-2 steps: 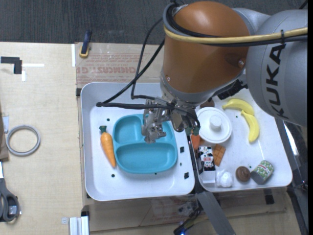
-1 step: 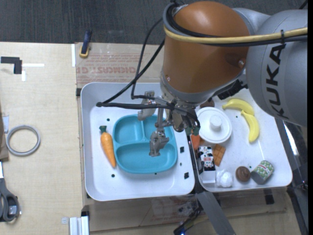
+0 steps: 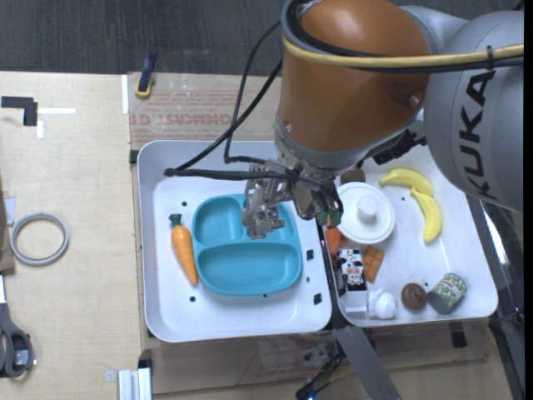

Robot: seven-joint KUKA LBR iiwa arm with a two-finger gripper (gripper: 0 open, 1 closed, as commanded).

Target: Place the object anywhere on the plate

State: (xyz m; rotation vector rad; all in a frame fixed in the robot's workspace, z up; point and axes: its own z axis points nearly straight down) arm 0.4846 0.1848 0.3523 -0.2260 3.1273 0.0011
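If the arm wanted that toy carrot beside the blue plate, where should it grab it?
Probably across the middle of the carrot, coming straight down. It lies flat and lengthwise, green top away from the camera, close beside the blue plate, so the fingers should straddle its narrow width.

Two white bins (image 3: 158, 248) are counted, side by side. One blue divided plate (image 3: 246, 261) and one carrot (image 3: 184, 252) are recorded in the left bin. In the right bin (image 3: 479, 240) are counted: two bananas (image 3: 420, 198), one white round lidded dish (image 3: 365, 212), one small carton (image 3: 353, 269), one white ball (image 3: 382, 305), one brown round item (image 3: 413, 295) and one green patterned item (image 3: 447, 292); orange pieces (image 3: 371, 261) beside the carton are seen, their number not determinable. On the bench outside the bins, one grey ring (image 3: 37, 238) and one pair of scissors (image 3: 15, 350) are noted. One arm (image 3: 358, 73) with one gripper (image 3: 265, 215) is recorded
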